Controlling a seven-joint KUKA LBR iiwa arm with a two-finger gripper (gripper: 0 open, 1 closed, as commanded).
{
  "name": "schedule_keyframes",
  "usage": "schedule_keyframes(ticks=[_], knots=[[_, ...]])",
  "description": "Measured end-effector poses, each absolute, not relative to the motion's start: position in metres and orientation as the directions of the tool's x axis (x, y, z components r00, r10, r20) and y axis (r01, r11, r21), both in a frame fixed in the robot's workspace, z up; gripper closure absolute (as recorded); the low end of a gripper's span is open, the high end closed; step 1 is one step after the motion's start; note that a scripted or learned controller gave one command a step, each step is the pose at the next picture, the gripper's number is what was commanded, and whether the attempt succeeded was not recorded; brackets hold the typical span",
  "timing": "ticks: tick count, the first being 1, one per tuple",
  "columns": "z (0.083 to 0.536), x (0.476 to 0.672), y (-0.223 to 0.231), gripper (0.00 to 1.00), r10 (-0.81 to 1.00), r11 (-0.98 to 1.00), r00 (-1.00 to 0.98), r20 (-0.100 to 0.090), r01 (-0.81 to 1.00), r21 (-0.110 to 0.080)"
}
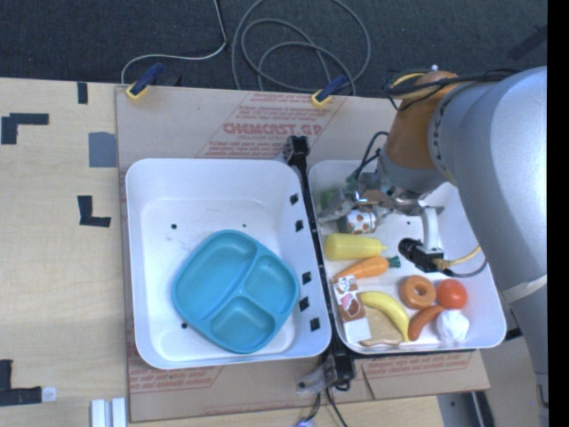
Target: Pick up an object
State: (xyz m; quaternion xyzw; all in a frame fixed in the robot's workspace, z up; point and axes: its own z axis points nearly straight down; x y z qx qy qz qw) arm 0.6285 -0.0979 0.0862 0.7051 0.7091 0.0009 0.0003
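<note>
My gripper (363,197) reaches down into the far left part of the right bin (484,278), under the grey arm with its orange band (411,140). Just below it lies a small round white and red object (360,221), and a green item (330,205) sits to its left. Nearer the front of that bin are a yellow piece (352,245), a carrot (365,268), a banana (388,310), a donut (416,290), a tomato (452,294) and a sausage (423,319).
The left bin (160,194) holds a blue divided plate (236,290). A black divider (308,238) runs between the bins. A white lump (452,327), a slice of bread (382,333) and a small printed box (348,296) lie at the right bin's front. Cables (293,52) loop behind the bench.
</note>
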Motion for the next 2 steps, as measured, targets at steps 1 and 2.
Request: schedule_keyframes(ticks=[1, 2], knots=[[0.097, 0.628, -0.101, 1.00, 1.000, 0.003, -0.003, -0.001, 1.000, 0.004], [0.190, 0.602, -0.018, 1.00, 1.000, 0.009, -0.009, 0.004, 1.000, 0.005]])
